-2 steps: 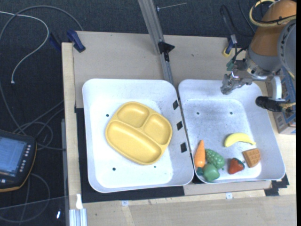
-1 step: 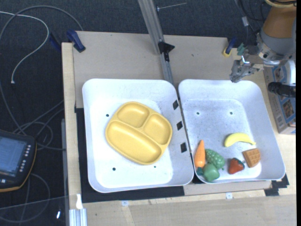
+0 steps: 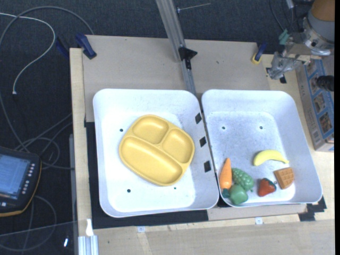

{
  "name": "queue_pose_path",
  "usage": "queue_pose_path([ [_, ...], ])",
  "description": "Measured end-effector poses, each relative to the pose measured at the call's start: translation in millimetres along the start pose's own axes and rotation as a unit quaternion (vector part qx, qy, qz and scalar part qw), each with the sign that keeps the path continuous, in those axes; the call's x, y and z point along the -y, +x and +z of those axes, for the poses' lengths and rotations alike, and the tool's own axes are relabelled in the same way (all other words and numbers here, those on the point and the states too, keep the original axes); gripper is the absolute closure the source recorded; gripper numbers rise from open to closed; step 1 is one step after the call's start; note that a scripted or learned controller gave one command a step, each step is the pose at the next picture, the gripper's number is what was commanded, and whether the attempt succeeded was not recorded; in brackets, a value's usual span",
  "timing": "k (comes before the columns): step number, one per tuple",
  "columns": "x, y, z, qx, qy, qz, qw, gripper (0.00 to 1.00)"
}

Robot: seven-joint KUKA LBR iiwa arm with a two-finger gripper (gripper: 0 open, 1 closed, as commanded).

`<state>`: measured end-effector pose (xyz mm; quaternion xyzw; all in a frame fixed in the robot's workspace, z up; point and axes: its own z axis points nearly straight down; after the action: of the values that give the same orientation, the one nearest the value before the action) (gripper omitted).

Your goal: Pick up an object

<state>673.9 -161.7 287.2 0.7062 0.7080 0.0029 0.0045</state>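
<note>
Nearest your viewpoint, along the lower wall of the right bin [image 3: 297,116], you find the candidate objects gathered in a loose row: an orange carrot [image 3: 226,173] standing roughly upright in the view at the bin's lower left corner, a green bunch of grapes [image 3: 243,178] touching its right side, a green pepper [image 3: 238,195] just below the grapes against the bin wall, a red strawberry [image 3: 266,187] a little to the right, and a brown waffle piece [image 3: 284,177] just beside the strawberry. Slightly farther back you see a yellow banana [image 3: 269,157], curved and lying flat, apart from the waffle piece below it. To your left, the left bin [image 3: 106,142] holds a yellow divided plate [image 3: 156,150] with three compartments, set at a slant near the bin's middle. Black clips [image 3: 202,141] mark the seam where the two bins meet. Farther back, an aluminium post [image 3: 175,33] crosses the wooden bench [image 3: 133,57] toward that seam. At the far right corner, beyond the right bin's rim, you see the gripper [image 3: 280,68] hanging over the bench edge, well apart from every object; it is too small and cluttered for you to tell whether its fingers are spread or pressed together, and nothing is visible between them.
</note>
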Motion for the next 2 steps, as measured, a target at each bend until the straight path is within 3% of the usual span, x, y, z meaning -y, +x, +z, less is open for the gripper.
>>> queue_pose_path([
  [2,24,108,-4,-0.003,0.006,-0.002,1.0,1.0],
])
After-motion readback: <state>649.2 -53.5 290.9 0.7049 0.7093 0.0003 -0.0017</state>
